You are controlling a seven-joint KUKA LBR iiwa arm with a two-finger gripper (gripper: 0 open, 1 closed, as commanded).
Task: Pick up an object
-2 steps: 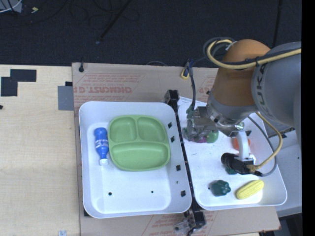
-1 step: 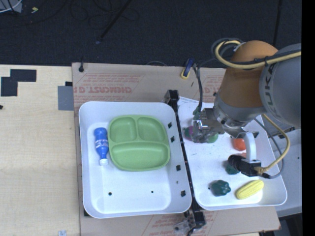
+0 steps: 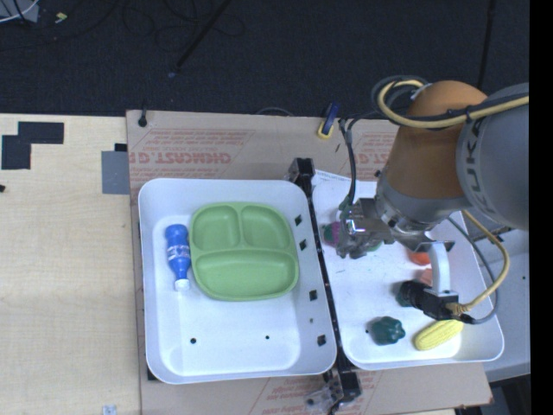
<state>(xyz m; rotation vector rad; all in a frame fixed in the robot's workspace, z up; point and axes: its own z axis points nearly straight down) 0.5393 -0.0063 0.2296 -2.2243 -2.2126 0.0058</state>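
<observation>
The arm point(image 3: 449, 158) hangs over the right bin point(image 3: 484, 344), its bulk hiding part of the floor, so the gripper point(image 3: 352, 236) low at the bin's left wall beside a small pink-and-green object point(image 3: 333, 231) may well clip the divider or pinch air. Whether the gripper is open or closed I cannot tell, and nothing is visibly held. Easier targets lie apart near the front: the yellow corn point(image 3: 437, 335) and dark green piece point(image 3: 386, 329), though a rounded shape could roll or slip out.
</observation>
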